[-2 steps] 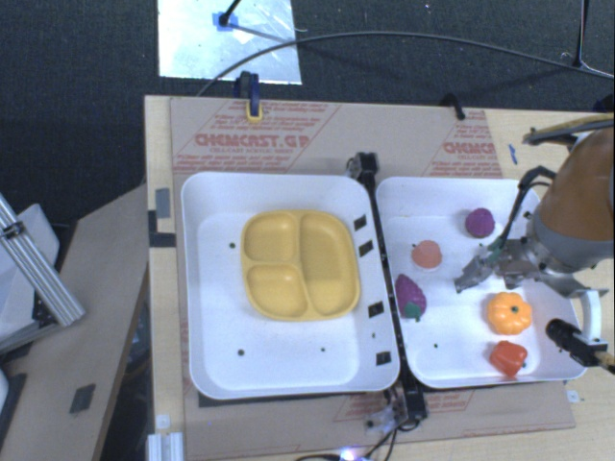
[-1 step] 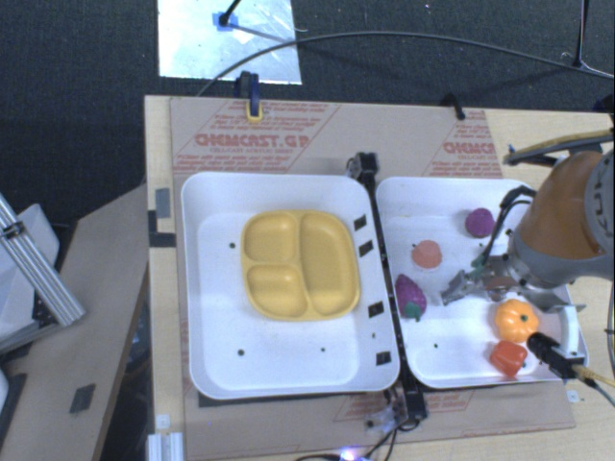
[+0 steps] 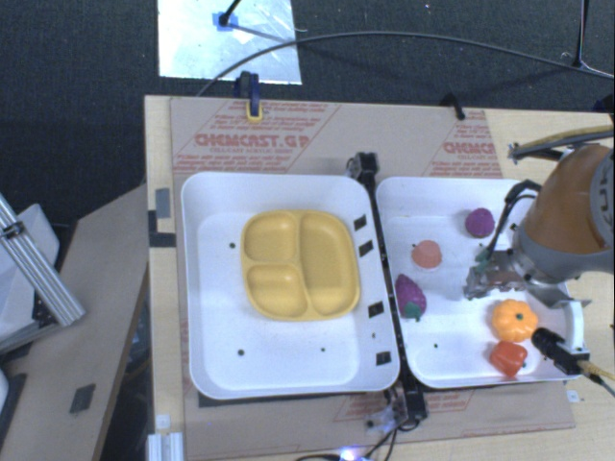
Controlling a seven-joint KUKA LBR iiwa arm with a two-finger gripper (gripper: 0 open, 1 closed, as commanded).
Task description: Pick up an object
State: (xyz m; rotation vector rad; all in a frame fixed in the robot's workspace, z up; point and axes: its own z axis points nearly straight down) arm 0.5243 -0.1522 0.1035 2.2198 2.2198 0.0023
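The right bin [image 3: 452, 368] holds several toy foods. A purple round piece [image 3: 479, 222] lies at the back, a pink-orange ball [image 3: 427, 254] sits near the middle, and a purple and green piece [image 3: 410, 297] lies by the left wall. An orange pumpkin [image 3: 514, 320] and a red-orange pepper [image 3: 508, 356] lie at the front right. My gripper [image 3: 483, 283] hangs low over the bin floor, just left of the pumpkin and right of the pink-orange ball. Nothing shows between its fingers.
The left bin [image 3: 216, 353] holds a yellow divided plate [image 3: 298, 263]. A black clip rail [image 3: 377, 277] runs between the two bins. The arm's orange band [image 3: 567, 209] covers the right bin's far right side.
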